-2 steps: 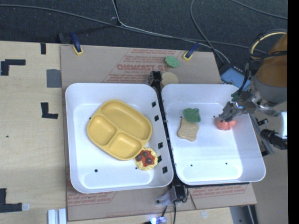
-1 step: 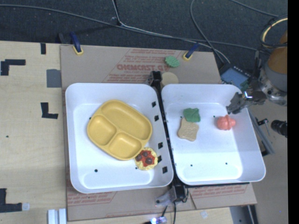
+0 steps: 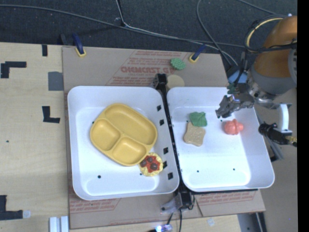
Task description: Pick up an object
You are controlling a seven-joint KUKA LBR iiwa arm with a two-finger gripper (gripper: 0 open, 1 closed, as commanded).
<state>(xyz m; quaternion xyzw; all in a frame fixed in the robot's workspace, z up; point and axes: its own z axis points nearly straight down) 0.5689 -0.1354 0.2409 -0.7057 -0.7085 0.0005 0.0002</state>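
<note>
Just below and to the right of the jaws [image 3: 225,109], a small pink-red toy [image 3: 232,127] lies on the floor of the right bin [image 3: 251,170], close to them but apart. Nothing sits between the dark fingers, and whether they are spread or closed cannot be told from this slant. To the lower left of the jaws, a green piece [image 3: 198,119] rests near the bin's middle, and a tan toast slice [image 3: 194,136] lies just under it, the two touching or nearly so. The jaws hang over the bin's upper right part, with the grey arm [image 3: 273,66] reaching in from the right.

Farther left of the jaws, past the divider where the two bins meet, the left bin [image 3: 79,129] holds a yellow tray [image 3: 123,134] with three compartments, set at a tilt. A small pizza toy [image 3: 151,164], yellow with red spots, lies touching the tray's lower right corner. Above and to the left of the jaws, outside both bins, a green waffle-patterned piece [image 3: 177,63] rests on the cardboard sheet [image 3: 120,66] covering the tabletop [image 3: 29,129].
</note>
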